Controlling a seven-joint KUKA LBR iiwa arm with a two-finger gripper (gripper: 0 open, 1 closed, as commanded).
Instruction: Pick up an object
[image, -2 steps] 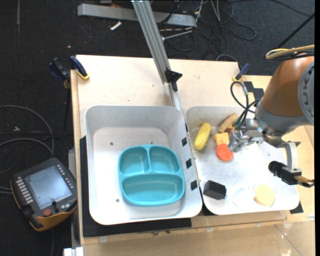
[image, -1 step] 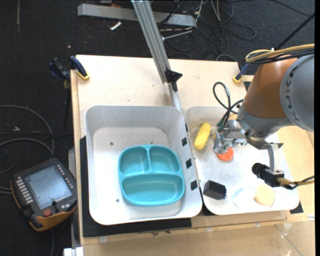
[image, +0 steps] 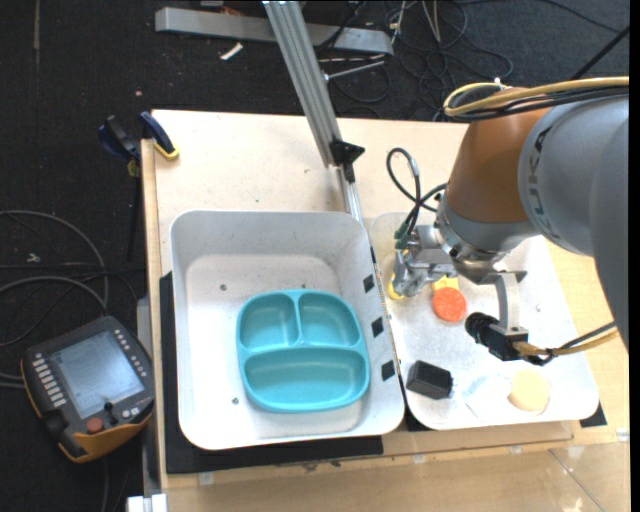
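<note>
Two white bins sit side by side on the desk (image: 240, 160); the right bin (image: 560, 330) holds an orange disc (image: 449, 304), a black block (image: 429, 380) and a pale round piece (image: 528, 392). Low beside the disc, the gripper (image: 408, 272) hides whether it is wide or narrow, I cannot tell, and nothing looks lifted, so the pick remains undone.

Robot arm reaching in from the right

The grey arm (image: 560, 160), orange-banded above the wrist, angles down with its gripper (image: 402, 278) lowered.
</note>
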